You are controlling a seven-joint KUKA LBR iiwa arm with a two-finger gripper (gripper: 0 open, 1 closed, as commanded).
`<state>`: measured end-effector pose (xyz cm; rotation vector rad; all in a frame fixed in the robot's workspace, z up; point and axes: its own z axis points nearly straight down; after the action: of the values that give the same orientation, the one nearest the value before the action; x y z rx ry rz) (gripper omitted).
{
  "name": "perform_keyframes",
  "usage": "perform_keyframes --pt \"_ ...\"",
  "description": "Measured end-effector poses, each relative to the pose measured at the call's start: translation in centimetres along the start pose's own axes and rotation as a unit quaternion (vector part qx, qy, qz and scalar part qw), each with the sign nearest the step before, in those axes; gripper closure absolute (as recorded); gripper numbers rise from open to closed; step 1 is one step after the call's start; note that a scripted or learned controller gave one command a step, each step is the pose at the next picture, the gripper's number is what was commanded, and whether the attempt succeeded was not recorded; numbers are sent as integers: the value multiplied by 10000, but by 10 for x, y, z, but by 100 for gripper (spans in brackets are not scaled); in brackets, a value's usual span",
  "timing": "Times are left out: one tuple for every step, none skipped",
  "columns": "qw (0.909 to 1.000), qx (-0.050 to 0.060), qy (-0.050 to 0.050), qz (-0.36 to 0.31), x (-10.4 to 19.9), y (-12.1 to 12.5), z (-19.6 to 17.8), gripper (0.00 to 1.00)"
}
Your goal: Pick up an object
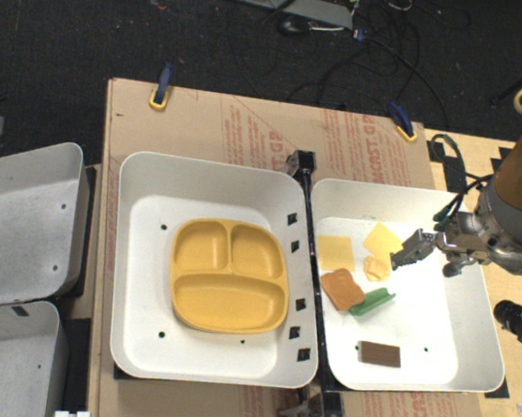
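Nothing's picked up yet as far as we see: the tool [414, 250] hovers over the right bin [468, 370], just right of the yellow pieces [380, 251], and we can't tell its opening. Brown block [379, 354] sits nearer, untouched.

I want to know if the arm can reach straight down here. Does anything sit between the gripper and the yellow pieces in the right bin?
Nothing visible does. The gripper hangs just right of the yellow pieces, with bare bin floor below.
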<state>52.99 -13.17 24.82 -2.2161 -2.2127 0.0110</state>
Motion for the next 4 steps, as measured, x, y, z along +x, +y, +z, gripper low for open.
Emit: perform_keyframes --pt "10000 -55 -9 -13 0 2 -6 0" --pt "10000 -39 -8 -2 -1 6 38 0" --pt "10000 -26 -2 2 0 2 102 0" --pt "10000 -56 -3 8 1 3 154 0"
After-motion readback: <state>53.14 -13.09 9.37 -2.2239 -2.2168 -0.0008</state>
